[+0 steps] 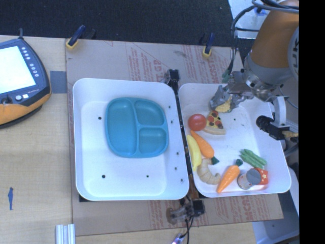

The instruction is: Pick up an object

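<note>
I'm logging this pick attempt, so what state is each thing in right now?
pincer: low over the right bin's far end, a yellowish piece at its tip.
pizza slice: flat in the right bin, just below the pincer.
tomato: resting beside the pizza slice.
two carrots: lying loose.
green beans: lying loose.
blue divided plate: flat in the left bin.
tablet: screen lit.

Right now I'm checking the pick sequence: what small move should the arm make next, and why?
Probably a short straight lift. The gripper sits low at the far end of the right bin with a small yellow piece at its tips, just above the pizza slice. Rising would show whether it's held.
</note>
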`<control>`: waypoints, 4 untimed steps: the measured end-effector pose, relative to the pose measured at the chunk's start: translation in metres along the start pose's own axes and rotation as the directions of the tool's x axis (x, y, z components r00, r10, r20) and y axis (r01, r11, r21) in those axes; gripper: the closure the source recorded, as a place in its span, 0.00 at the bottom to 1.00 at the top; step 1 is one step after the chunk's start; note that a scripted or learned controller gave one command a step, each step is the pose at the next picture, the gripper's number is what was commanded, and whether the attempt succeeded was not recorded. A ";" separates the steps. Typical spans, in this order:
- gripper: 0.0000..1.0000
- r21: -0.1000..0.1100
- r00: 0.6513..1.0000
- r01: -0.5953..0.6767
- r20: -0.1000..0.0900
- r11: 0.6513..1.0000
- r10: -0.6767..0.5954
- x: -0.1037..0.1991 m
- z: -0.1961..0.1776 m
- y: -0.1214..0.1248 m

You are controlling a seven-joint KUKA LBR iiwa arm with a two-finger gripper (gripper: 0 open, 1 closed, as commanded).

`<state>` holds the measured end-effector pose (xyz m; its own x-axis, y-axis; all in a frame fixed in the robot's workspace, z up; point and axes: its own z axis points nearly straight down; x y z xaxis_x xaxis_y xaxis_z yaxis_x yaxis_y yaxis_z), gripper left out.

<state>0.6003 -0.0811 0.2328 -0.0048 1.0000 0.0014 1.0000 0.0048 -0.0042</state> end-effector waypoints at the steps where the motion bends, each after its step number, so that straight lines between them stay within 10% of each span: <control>1: 1.00 0.000 1.000 0.002 0.002 1.000 -0.002 0.037 -0.016 -0.067; 4: 1.00 -0.001 1.000 0.001 0.003 1.000 -0.001 0.028 -0.022 -0.124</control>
<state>0.4766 -0.0541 0.2552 -0.0061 1.0000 -0.0011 1.0000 0.0061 -0.0031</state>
